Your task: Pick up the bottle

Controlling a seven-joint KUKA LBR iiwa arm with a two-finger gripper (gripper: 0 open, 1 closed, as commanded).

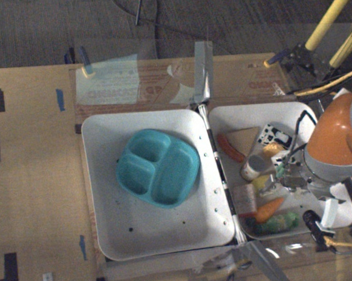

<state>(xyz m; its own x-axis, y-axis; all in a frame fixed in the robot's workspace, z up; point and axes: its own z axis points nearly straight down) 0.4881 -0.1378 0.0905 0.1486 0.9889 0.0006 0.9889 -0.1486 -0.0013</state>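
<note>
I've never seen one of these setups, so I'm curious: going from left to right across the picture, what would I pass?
Bare bench top → left bin holding a teal divided plate → right bin crowded with a bottle, a carrot and other toys → the robot arm.

Faint reddish print on the cardboard sheet (pixel 159 83) behind the bins is too blurred to read.

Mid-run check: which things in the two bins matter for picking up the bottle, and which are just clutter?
For the job:
bottle, lying in the right bin
gripper, low over that bin, beside the bottle

Just lying about:
teal divided tray in the left bin
carrot
red strip
green item
</note>
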